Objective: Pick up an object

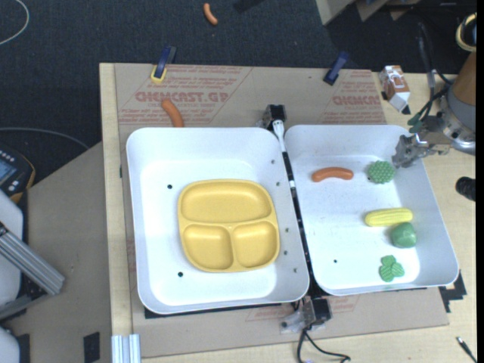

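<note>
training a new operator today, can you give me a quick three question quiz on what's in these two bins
1. True or false: the yellow plastic three-compartment tray lies in the left white bin.
2. Which item in the right white bin lies closest to the gripper? A) orange toy sausage B) bumpy green toy broccoli C) yellow toy corn cob
3. Fill in: the orange toy sausage lies to the ____ of the bumpy green toy broccoli in the camera view.

Key
1. True.
2. B; the gripper sits over the bin's far right corner, just beside the broccoli.
3. Left.
</note>
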You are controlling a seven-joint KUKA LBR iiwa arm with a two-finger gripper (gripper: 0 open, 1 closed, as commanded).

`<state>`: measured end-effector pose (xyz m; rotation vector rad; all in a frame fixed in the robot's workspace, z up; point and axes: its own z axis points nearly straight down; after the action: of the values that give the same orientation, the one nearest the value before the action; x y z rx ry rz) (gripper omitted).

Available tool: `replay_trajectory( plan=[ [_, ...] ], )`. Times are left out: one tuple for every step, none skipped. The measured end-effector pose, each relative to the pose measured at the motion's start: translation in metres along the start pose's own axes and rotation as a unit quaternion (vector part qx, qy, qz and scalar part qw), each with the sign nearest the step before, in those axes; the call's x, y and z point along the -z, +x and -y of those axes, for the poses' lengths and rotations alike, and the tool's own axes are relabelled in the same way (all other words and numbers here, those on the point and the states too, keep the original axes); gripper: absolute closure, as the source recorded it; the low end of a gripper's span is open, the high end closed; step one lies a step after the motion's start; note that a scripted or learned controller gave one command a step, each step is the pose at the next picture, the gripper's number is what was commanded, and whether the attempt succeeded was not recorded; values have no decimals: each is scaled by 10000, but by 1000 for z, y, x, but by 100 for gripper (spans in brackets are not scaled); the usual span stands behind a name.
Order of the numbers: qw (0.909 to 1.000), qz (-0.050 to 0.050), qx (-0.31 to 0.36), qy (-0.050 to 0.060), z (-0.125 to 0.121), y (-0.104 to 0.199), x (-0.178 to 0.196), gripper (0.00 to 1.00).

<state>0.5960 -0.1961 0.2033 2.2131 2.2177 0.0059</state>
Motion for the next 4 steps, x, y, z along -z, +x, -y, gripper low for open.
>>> replay_trajectory(
  plan=[
    [10000, -3, -3, 14, -1, 0, 24, 100],
    [10000, -29, 19, 52, -9, 59, 15, 100],
    [10000, -34, 18, 60, -5, 113, 9, 100],
    [10000, -24, 20, 25, -16, 161, 19, 100]
  ],
)
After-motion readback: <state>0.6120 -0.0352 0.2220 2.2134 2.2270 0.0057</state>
